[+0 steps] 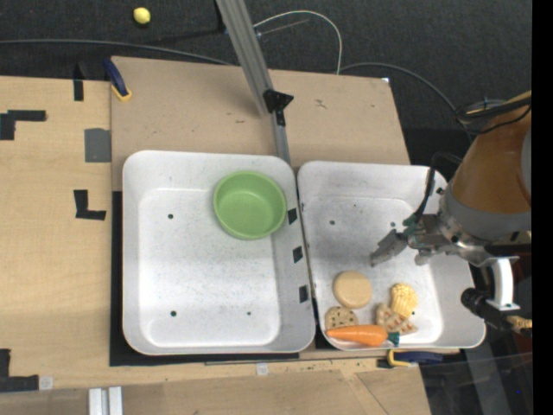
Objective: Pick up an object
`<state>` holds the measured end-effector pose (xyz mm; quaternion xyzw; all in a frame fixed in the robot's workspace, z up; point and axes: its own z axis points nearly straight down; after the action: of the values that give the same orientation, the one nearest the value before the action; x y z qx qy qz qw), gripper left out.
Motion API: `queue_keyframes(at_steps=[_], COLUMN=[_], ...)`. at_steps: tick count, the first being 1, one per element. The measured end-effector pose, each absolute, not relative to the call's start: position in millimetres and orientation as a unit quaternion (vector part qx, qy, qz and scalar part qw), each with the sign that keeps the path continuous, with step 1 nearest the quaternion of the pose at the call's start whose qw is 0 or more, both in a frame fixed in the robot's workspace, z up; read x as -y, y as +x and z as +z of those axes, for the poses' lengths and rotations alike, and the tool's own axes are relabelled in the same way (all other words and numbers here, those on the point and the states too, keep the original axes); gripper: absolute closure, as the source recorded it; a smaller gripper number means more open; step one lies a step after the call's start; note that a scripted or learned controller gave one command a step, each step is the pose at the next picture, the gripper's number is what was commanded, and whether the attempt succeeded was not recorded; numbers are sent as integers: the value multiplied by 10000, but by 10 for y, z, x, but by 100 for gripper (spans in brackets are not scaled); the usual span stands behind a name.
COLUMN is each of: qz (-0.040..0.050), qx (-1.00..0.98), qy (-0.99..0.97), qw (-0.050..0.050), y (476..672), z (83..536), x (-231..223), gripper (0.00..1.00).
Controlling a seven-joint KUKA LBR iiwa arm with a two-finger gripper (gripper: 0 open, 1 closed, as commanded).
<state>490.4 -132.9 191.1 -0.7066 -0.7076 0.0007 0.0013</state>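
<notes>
Carrot [357,336] sits at the near edge of the right bin [363,188], long axis left-right, tip toward the left, green stub at its right end. Just behind it: round cookie-like disc [352,290], yellow corn piece [402,299], small tan bits between. Gripper [386,249] hangs over the right bin, pointing left, just above the disc; can't tell if the fingers are open or closed, nothing seen between them. Green bowl [250,204] upright in the left bin [173,258].
</notes>
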Motion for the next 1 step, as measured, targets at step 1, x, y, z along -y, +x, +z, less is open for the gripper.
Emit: queue_keyframes(at_steps=[1], qz=[6], qx=[7077], qy=[-7065], qw=[12], y=[4905], z=[1912], x=[1329], gripper=[0])
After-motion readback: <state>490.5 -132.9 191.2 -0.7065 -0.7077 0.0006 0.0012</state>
